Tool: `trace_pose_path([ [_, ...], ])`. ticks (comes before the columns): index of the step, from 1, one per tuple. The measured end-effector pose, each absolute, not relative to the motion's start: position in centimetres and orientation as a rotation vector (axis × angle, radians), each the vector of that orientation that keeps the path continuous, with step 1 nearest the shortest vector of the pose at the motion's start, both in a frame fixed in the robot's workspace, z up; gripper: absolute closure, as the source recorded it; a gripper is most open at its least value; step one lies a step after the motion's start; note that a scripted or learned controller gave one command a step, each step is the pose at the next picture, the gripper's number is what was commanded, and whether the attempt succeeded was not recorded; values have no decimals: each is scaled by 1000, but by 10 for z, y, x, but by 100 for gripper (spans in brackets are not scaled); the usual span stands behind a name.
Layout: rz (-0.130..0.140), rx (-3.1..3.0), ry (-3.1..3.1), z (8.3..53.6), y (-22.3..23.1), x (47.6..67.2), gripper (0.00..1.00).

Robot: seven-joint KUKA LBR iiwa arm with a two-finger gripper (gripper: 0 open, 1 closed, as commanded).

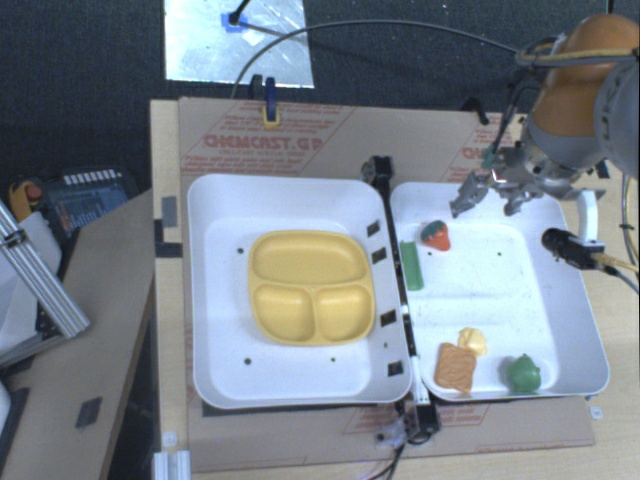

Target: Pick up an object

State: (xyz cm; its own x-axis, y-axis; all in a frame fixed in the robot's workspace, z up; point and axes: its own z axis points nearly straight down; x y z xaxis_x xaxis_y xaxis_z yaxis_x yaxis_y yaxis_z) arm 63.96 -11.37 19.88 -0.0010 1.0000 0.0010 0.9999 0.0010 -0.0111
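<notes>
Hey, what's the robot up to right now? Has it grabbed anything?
Tool open, holding nothing, above right bin back edge. Strawberry nearest, just below-left of it. Nothing in the way.

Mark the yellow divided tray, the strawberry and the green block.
yellow divided tray (307,286), camera view, centre ridge.
strawberry (435,235), camera view, red body.
green block (411,265), camera view, top face.

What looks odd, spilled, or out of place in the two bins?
Nothing stands out. The yellow tray lies flat in the left bin. In the right bin, the strawberry, green block, toast piece and green toy lie apart.
</notes>
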Motion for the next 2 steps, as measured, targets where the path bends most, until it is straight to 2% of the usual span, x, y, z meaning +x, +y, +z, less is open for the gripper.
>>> trace_pose_path([
  [1,-1,-2219,-2226,206,-114,642,0],
  [2,1,-2214,-2227,152,-105,648,0],
])
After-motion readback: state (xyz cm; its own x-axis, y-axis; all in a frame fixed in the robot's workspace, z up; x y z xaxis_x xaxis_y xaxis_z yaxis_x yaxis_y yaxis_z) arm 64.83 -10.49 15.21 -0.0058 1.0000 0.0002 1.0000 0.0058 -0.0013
